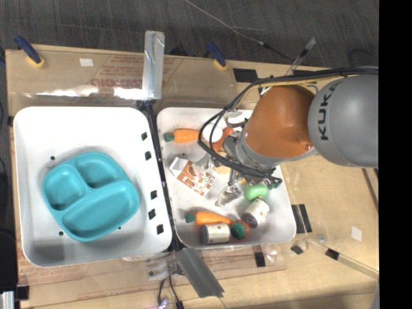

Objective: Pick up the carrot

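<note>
**Reaching into the right bin**

Hanging over the right-hand shallow white bin [172, 172], the grey arm with its orange band [282, 124] puts its jaws [233, 188] low among the clutter; whether they are apart or together I cannot tell (the wrist hides much of them). An orange toy carrot with a green top [212, 219] lies just below them, touching a small cylindrical can [214, 234]. A second orange carrot [185, 136] rests above-left. Well left, a teal divided plate [90, 195] sits in the other bin [26, 172].

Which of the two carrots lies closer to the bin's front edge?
The carrot beside the small can; the other carrot lies at the far edge.
</note>
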You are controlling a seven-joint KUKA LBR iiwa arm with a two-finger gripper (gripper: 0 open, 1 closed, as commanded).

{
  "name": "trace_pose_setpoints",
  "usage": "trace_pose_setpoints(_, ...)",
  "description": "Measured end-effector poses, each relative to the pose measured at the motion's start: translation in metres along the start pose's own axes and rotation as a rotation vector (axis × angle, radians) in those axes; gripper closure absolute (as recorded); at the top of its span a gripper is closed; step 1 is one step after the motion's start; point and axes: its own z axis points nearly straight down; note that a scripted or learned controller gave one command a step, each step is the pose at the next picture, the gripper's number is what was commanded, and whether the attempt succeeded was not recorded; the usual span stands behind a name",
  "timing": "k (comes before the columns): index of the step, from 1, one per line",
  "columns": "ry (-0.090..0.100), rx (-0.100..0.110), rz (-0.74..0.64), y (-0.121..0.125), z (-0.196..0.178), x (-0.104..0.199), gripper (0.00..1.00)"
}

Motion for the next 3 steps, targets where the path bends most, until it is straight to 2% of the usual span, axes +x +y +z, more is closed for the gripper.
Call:
trace_pose_setpoints(1,-0.002,0.003,0.04,0.03,-0.001,0.022,0.0)
trace_pose_setpoints(2,0.01,0.002,0.163,0.053,0.0,0.022,0.0)
trace_pose_setpoints(3,0.02,-0.016,0.013,-0.006,0.008,-0.063,0.0)
